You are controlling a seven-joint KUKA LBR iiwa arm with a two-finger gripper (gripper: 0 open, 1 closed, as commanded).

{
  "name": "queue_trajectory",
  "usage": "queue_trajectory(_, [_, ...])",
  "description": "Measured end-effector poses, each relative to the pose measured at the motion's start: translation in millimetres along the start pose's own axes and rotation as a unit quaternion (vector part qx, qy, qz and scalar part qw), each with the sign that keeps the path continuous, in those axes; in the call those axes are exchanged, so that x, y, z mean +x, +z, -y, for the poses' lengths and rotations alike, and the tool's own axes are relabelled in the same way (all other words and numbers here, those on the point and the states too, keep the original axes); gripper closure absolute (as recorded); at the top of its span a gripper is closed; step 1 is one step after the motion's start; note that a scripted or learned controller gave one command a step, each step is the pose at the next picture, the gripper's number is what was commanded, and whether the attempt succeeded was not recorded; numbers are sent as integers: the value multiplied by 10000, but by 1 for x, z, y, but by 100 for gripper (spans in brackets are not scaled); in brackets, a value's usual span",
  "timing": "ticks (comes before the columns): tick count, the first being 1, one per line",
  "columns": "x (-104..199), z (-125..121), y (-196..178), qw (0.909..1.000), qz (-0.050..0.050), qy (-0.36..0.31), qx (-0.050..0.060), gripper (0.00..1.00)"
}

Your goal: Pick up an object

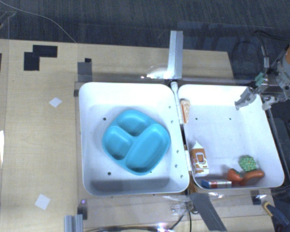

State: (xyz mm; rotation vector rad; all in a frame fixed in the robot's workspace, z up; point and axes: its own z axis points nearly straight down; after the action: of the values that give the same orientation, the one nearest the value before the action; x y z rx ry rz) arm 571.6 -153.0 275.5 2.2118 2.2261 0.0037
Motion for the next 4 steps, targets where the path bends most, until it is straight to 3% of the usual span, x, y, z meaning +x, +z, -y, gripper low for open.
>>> queue_trajectory(1, [-11, 68, 169, 9998, -4, 222, 14, 0])
queue_trajectory(2, [-46, 84, 103, 9993, 4, -382, -7, 0])
queue_trajectory(3, [-52, 85, 176, 9994, -2, -346, 7, 0])
queue_trajectory(4, [-42, 83, 118, 9659, 8, -2587, -12, 0])
